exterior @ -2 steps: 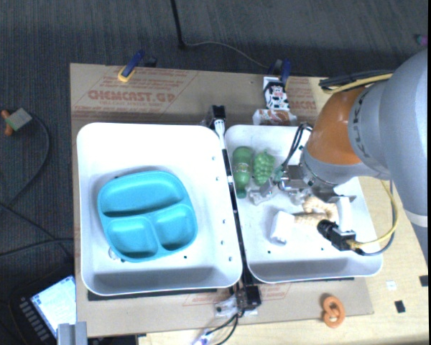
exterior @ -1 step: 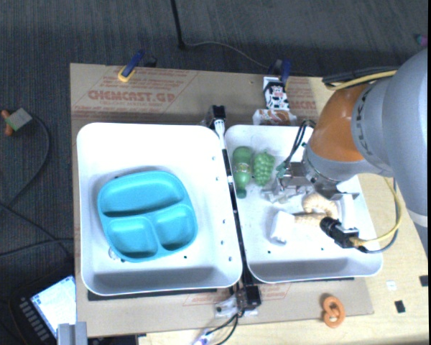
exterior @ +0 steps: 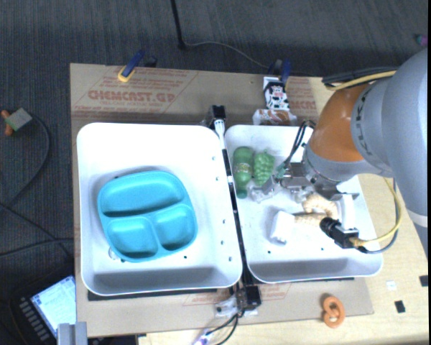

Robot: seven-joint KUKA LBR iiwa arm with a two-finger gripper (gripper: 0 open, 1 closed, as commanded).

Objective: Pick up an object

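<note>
My gripper (exterior: pixel 291 178) hangs low over the middle of the right bin (exterior: pixel 309 268), beneath the grey and orange wrist. Just left of it lie two green knobbly pieces (exterior: pixel 252 164) with a clear plastic bit (exterior: pixel 259 190) below them. A white block (exterior: pixel 280 226) rests in front of the gripper, and a tan, lumpy object (exterior: pixel 317 205) lies to its right, partly under the wrist. Nothing can be seen held. The arm hides the right bin's far right corner.
The left bin (exterior: pixel 93 142) holds a blue divided plate (exterior: pixel 145 213). A black divider runs between the bins. An orange ring (exterior: pixel 333 309) lies on the bench in front of the right bin. Clamps and a small printed card (exterior: pixel 275 98) sit behind the bins.
</note>
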